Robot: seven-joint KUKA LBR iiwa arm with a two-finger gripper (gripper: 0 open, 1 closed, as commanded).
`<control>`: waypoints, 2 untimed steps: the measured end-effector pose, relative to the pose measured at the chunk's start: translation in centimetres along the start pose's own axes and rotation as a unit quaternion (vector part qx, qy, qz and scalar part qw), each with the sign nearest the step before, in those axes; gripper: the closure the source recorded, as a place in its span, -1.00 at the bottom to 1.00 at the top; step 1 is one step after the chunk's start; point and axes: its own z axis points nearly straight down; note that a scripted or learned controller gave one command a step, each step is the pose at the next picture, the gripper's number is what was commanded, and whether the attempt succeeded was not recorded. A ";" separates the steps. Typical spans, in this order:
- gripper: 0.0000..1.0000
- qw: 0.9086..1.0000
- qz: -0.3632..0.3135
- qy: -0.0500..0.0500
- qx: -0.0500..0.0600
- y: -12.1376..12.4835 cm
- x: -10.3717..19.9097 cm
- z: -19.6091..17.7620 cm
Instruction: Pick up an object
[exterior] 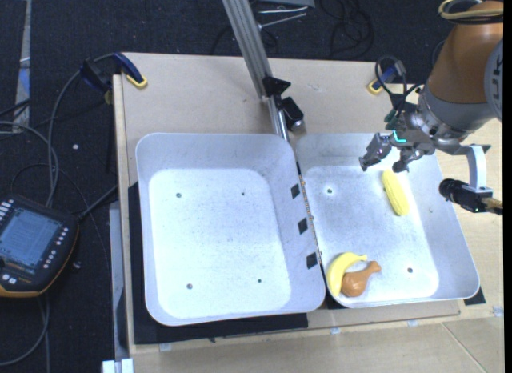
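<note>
In the right bin (416, 235) lie three items. A yellow corn cob (395, 192) rests near the bin's upper right part. A yellow banana (344, 266) and an orange-brown drumstick (358, 278) lie together at the bin's front left corner. My gripper (386, 159) hangs over the back of the right bin, just above and left of the corn cob's upper end. Its two dark fingers stand apart and open, with nothing between them.
The left bin (216, 227) sits beside the right one, divided by their touching rims with black clips (304, 223). A slanted metal pole (252, 43) crosses the back of the bench. Blue-yellow clamps (128, 71) hold the bench corners.
</note>
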 end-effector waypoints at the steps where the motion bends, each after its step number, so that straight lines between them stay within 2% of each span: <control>1: -1.00 1.000 0.000 0.000 0.000 0.0 0.0 0.0; 2: -1.00 1.000 0.000 0.000 0.002 -0.6 0.3 4.4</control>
